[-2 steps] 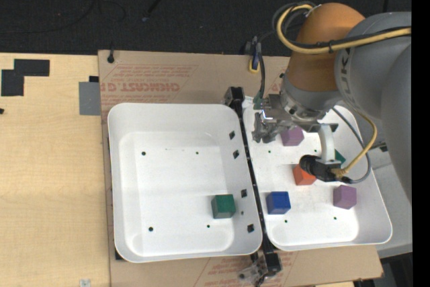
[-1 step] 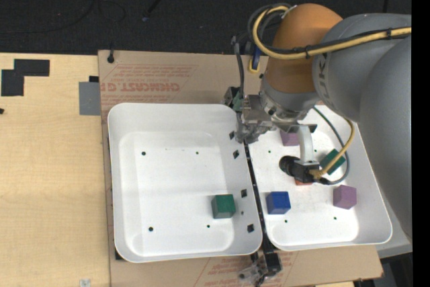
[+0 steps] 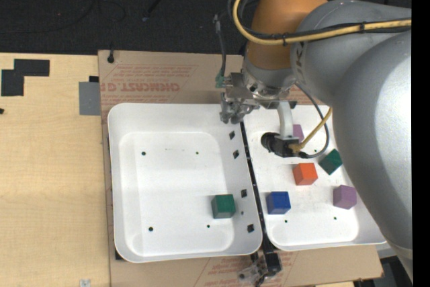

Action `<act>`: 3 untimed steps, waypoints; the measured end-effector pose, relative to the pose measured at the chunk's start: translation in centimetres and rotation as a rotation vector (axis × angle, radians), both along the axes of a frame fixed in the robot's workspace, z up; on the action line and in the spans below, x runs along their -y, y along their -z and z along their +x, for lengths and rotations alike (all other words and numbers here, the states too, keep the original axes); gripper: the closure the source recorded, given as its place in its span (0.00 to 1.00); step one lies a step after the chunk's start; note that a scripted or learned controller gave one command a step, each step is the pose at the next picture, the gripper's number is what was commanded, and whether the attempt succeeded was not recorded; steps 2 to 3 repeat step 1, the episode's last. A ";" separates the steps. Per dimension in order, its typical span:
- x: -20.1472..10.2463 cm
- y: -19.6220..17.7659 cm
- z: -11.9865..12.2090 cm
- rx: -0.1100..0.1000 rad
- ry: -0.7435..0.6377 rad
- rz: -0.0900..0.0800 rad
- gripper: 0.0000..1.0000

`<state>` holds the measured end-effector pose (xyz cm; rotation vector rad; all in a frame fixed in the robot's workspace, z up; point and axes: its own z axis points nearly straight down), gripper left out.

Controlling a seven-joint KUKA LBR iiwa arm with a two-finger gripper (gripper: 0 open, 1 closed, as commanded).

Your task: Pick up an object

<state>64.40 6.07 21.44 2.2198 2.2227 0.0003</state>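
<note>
Green cube (image 3: 223, 206) well below gripper (image 3: 233, 112).

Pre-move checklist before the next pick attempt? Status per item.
1. Candidates in right bin: orange block, blue block, purple block, dark green block - ok.
2. Green block alone in left bin, well spaced - ok.
3. Gripper over a target: it sits near the divider at the bins' far edge, no block beneath - not ok.
4. Finger state - cannot tell.
5. Object in grasp: none seen - ok.
6. Orange and dark green blocks close together, crowding risk - not ok.
</note>
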 end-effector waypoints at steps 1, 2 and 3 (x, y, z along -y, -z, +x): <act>-3.2 0.1 -2.9 -0.006 0.000 0.000 1.00; -3.2 0.1 -2.9 -0.006 0.000 0.000 1.00; -3.2 0.1 -2.9 -0.006 0.000 0.000 1.00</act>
